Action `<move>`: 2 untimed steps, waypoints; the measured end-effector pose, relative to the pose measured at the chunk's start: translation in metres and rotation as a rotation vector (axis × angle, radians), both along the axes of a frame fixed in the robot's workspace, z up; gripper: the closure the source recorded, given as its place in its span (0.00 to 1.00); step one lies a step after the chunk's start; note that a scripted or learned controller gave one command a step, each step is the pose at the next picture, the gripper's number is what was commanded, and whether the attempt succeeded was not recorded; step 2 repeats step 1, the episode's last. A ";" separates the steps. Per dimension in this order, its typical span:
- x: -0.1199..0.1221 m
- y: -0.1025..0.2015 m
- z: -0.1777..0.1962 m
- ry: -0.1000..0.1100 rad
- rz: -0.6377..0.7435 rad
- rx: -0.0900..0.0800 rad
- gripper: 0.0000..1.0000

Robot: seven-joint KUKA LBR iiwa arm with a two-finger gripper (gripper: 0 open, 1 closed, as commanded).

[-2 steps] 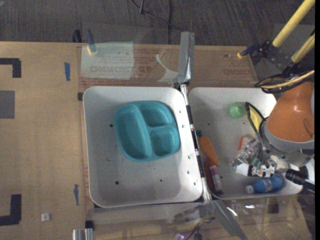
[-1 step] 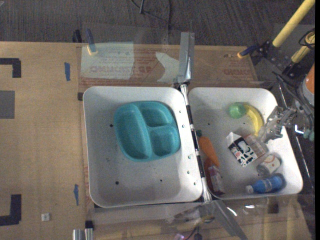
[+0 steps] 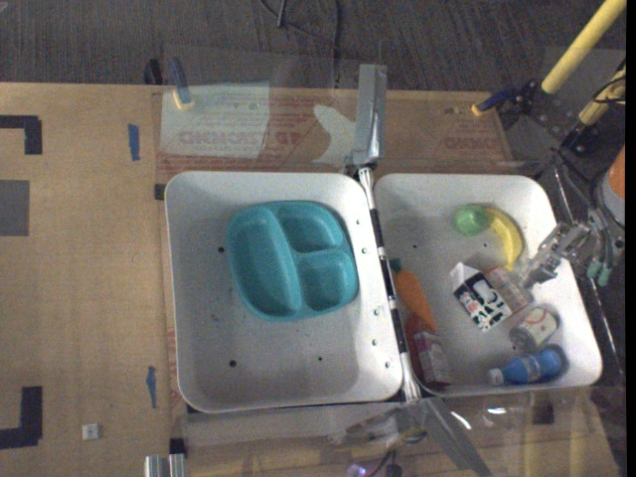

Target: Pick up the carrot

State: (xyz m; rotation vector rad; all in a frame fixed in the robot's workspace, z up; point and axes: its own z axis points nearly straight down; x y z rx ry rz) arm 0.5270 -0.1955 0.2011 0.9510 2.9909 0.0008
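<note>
Gripper (image 3: 545,263) low, reaching in from right, tilted leftward.

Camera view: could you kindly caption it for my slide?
End effector hovers in the right bin, apart from the carrot by the divider.

A teal divided plate (image 3: 293,258) sits in the left bin (image 3: 199,366) — banana (image 3: 507,235) at two o'clock, blue bottle (image 3: 532,367) at four.
</note>
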 end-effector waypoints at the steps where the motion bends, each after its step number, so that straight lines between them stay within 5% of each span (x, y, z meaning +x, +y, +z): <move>1: -0.047 0.030 -0.006 0.000 0.115 0.000 1.00; 2: -0.047 0.030 -0.006 0.000 0.115 0.000 1.00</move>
